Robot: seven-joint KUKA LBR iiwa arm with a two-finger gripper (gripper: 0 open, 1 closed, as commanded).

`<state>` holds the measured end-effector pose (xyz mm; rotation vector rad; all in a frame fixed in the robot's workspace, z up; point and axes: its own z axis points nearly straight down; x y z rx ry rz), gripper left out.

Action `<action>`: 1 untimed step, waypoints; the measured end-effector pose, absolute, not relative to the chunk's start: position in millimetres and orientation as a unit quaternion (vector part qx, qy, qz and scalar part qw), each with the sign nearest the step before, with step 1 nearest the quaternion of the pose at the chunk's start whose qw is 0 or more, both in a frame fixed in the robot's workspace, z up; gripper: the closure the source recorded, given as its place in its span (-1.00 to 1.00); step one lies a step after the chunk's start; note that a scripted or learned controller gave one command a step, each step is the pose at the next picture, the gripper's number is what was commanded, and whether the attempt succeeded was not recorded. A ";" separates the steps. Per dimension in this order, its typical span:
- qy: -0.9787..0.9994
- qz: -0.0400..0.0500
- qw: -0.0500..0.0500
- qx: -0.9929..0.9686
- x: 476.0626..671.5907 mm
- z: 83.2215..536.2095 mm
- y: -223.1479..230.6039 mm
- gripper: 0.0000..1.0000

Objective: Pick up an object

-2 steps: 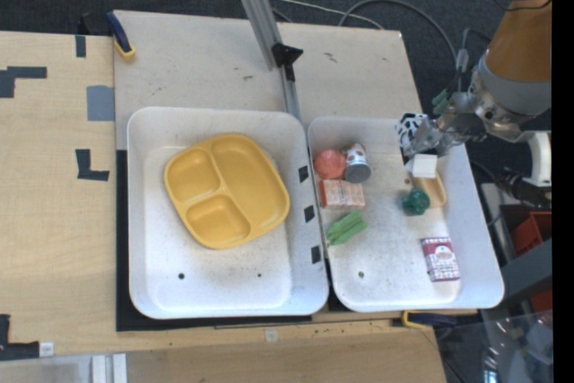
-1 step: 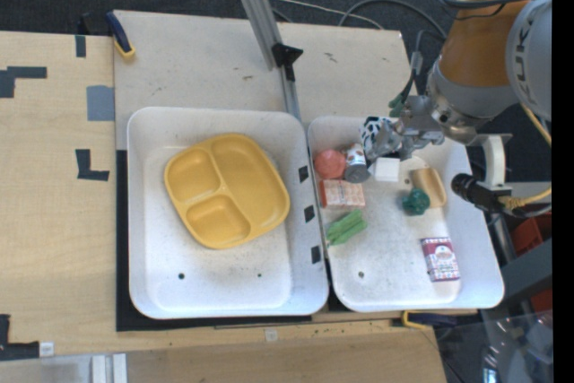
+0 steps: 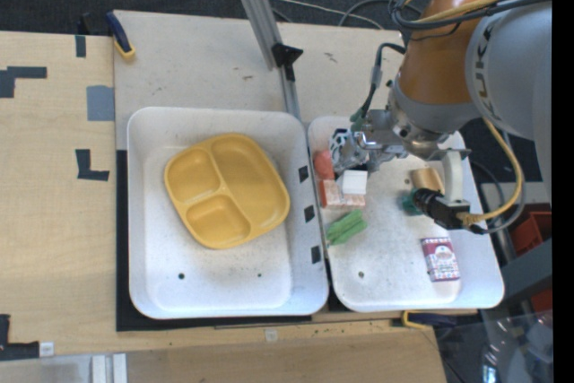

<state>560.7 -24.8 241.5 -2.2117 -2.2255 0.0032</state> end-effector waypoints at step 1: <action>-0.709 0.001 0.002 -0.705 548.6 230.4 21.8 1.00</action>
